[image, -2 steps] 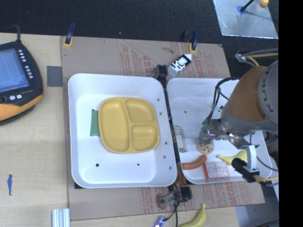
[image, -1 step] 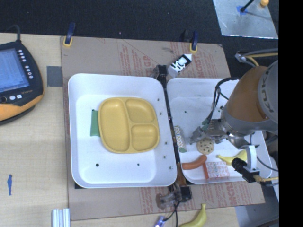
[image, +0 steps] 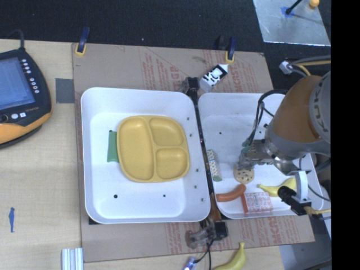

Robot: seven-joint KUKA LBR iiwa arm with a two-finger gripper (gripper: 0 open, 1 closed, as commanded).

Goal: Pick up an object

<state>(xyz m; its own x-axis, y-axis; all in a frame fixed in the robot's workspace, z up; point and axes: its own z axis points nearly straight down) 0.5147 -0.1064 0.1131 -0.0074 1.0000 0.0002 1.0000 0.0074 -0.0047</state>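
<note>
The gripper (image: pixel 246 163) hangs directly above the round cookie (image: pixel 243 176), seemingly touching it; whether it grips anything I cannot tell. The hot dog (image: pixel 231 193) lies just beyond, long axis slanting across.

In the right bin (image: pixel 230 108) a round tan cookie (image: pixel 243 176) with dark specks lies flat beneath the claw (image: pixel 246 163). Near it, at the front edge, lie an orange-red hot dog (image: pixel 230 194), a red-and-white packet (image: pixel 257 202) and a yellow banana (image: pixel 275 189). A narrow patterned bar (image: pixel 212 165) lies along the bin's left wall.
</note>
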